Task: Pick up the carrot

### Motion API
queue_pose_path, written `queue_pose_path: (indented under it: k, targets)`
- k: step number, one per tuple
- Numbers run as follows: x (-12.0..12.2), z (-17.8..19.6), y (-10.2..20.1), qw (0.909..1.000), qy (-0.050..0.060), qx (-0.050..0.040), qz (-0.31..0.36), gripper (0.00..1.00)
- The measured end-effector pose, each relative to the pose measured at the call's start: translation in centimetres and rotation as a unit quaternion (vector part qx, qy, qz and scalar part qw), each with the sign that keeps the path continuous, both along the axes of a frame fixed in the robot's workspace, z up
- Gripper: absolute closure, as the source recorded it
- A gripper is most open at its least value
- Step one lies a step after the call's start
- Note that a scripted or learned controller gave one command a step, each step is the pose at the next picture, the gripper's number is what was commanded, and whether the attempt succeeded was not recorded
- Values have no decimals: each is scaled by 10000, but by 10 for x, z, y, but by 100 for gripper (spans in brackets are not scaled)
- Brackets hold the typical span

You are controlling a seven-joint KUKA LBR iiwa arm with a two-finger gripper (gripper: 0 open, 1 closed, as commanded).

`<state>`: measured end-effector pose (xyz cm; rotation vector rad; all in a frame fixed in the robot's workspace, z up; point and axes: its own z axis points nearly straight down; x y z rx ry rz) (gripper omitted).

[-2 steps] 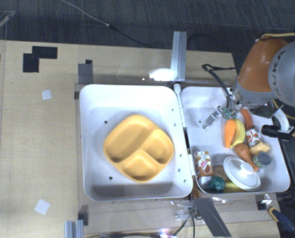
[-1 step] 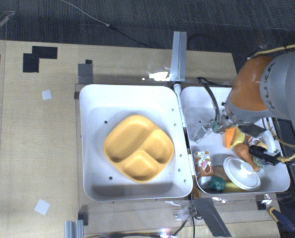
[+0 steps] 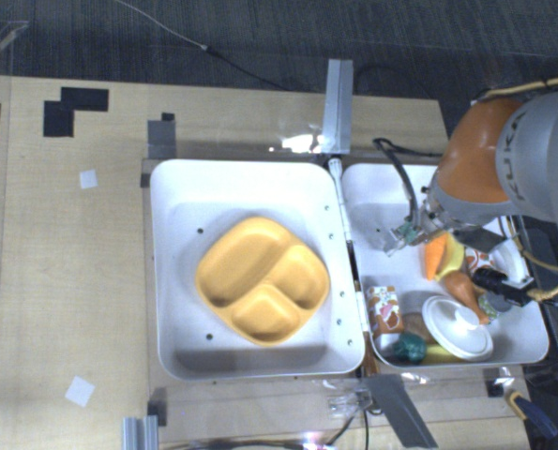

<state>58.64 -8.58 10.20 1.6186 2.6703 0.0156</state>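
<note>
Wooden bench (image 3: 63, 279) on dark carpet; carrot (image 3: 435, 254) just below the gripper (image 3: 419, 225) (jaw state unclear) in right bin (image 3: 372, 190).

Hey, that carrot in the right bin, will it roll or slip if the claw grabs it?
The carrot looks tapered and smooth, so it may slip from a pinch. It seems rigid, probably a light toy. Lying against the yellow item and under the arm, it likely won't roll far.

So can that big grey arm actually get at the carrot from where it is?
Probably yes. The arm hangs over the right bin, and the carrot lies just below its wrist with its top side bare. A yellow piece crowds one side, which could hamper a clean grip.
</note>
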Motion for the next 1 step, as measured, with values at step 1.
queue_pose_path:
  k: [1]
  targets:
    - [-7, 105, -24, 9981, 28, -17, 614, 100]
